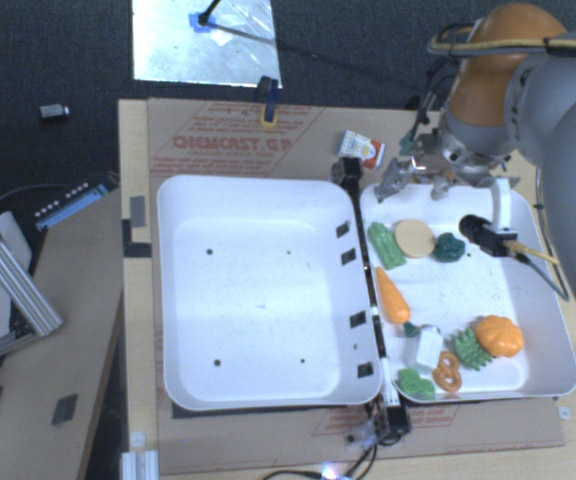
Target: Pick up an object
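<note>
The gripper point(405, 173) hangs over the far edge of the right bin point(543, 358), and its fingers point(388, 183) are spread apart with nothing between them. Just below it in this bin lie a green pickle point(386, 245), a beige round disc point(414, 238) and a dark green piece point(449, 248). Nearer the front are a carrot point(393, 297), an orange pumpkin point(498, 335) and a pretzel point(447, 372). The left bin point(258, 288) stands beside it on the bench point(78, 298).

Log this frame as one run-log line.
gripper: over right bin far edge, nothing seen held | right bin: carrot, tan disc, pretzel | status: pick not yet done
</note>
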{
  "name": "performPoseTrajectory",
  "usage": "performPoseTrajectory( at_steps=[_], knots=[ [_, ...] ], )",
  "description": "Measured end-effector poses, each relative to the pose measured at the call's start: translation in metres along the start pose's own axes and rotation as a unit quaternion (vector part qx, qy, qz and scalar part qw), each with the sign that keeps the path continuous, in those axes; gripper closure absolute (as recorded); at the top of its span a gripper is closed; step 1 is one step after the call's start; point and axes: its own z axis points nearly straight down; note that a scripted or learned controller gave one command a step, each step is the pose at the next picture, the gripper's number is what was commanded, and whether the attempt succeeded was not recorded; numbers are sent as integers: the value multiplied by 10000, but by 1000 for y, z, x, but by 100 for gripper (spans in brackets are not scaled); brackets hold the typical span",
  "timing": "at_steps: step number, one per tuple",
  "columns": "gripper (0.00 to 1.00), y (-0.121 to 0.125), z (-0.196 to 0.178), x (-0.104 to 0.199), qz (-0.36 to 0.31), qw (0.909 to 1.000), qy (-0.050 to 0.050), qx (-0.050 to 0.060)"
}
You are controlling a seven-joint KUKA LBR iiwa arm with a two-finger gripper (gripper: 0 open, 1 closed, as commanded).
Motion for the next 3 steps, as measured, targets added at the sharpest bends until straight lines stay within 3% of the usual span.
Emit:
performPoseTrajectory(
  at_steps=[1, 2, 3],
  knots=[
    [0, -9, 7, 88, 12, 10000, 14, 85],
    [0, -40, -21, 23, 82, 9999, -2, 93],
    [0, -50, 8, 100, 25, 10000, 12, 96]
  ],
)
